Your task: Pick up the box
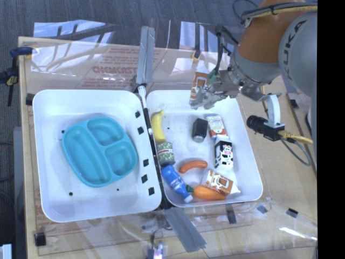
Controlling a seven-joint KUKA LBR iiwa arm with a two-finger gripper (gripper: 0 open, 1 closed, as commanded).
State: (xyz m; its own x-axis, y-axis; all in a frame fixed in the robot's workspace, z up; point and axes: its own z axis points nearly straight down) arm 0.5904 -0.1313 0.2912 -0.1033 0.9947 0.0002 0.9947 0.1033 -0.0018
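The arm reaches in from the right, and its claw (206, 93) hangs over the far edge of the right bin (245, 144), with an orange-and-white box (199, 85) right there at its tip, standing tall against the bin's back rim. From where I stand the box looks lifted or at least tipped up at the claw, but whether it is truly pinched I cannot tell, since the wrist covers that part. More cartons lie in the same bin: a small orange-topped one (216, 125) near a dark can (200, 129), a cow-patterned one (223, 152) just below it, and a flat orange packet (221, 183) by the carrot (207, 192) at the near rim. A banana (157, 125), a sausage (193, 165) and a blue bottle (175, 181) sit toward the divider; the left bin (48, 188) holds a blue sectioned plate (99, 150). To do this well, I'd want the lift straight up and slow, keeping the box clear of the rim so it can't snag and twist out, and the hold centred on the narrow sides rather than a corner
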